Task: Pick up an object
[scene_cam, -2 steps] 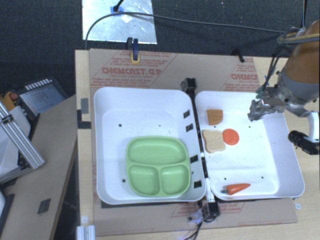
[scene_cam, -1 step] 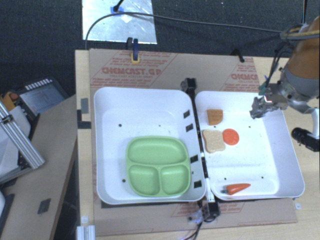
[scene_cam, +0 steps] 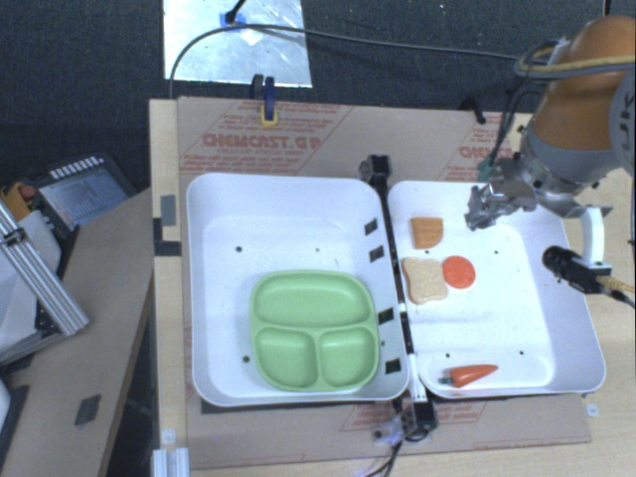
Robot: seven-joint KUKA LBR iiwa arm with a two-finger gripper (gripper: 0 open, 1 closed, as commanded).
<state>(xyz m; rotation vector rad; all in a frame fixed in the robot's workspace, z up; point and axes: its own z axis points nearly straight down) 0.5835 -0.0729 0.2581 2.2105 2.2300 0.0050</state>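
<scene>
While the arm reached in from the right, this is how the bench stood:

Gripper: the gripper (scene_cam: 484, 210) hung over the far part of the right bin (scene_cam: 571, 351), with nothing between its fingers that I could see.
Fingers: too small and dark against the wrist for me to tell whether they were spread or closed.
Nearest candidate: an orange-brown block (scene_cam: 427, 232) lay on the bin floor just to the left of the fingers and a little nearer the camera, apart from them.
Other candidates: a red disc (scene_cam: 458, 271) sat below the fingers, touching a slice of toast (scene_cam: 424, 280) on its left; a toy carrot (scene_cam: 470, 374) lay well away by the near wall.
Left bin: the left bin (scene_cam: 224, 227) carried a green divided plate (scene_cam: 314, 328), far from the fingers.
Progress: I judged the pick not yet made; every object rested flat. Descending, closing and lifting remained.
</scene>
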